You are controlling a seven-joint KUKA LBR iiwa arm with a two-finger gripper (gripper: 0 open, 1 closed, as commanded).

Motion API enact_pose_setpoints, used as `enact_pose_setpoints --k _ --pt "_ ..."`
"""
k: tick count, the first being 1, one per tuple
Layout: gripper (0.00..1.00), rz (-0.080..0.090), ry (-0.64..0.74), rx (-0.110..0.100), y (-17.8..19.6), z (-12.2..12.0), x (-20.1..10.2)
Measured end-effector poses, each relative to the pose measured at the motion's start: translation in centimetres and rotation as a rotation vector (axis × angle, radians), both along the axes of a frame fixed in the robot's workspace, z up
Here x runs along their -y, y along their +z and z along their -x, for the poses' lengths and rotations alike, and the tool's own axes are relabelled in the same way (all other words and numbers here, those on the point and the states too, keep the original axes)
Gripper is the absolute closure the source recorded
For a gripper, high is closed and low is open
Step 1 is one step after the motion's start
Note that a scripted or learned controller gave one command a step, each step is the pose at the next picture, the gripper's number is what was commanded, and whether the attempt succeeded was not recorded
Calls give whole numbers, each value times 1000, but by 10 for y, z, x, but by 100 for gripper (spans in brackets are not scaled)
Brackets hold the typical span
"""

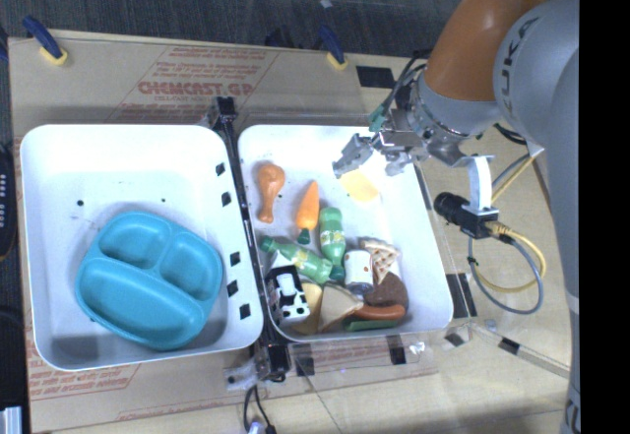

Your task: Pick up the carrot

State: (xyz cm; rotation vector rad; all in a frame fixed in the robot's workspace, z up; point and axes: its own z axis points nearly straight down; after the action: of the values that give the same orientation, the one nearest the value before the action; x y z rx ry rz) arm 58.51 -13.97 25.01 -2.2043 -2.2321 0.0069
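At the near end of the right bin (425, 225) lies a heap of toy food: a bread slice (338, 304), a brown sausage-like piece (387, 296), a small black-and-white carton (286, 292) and a white can (358, 268). Just beyond them are green bottles (331, 233), one lying flat and one pointing up the bin. The carrot (308, 206) lies next, orange, its narrow tip toward the far wall and its thick end touching the top of the upright green bottle. A drumstick (269, 186) lies just to its left, apart from it. In the left bin (39, 225) sits a blue divided plate (148, 277).

Farther back, a pale yellow piece (361, 188) rests on the bin floor, right of the carrot. The gripper (372, 152) hovers over the far right part of the right bin, above and just beyond that yellow piece, well apart from the carrot. Its fingers (348, 158) are spread with nothing between them, and touch no object.
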Motion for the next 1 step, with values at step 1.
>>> enact_pose_setpoints --k 1 --pt "0 -1 -155 0 -160 5 -17"
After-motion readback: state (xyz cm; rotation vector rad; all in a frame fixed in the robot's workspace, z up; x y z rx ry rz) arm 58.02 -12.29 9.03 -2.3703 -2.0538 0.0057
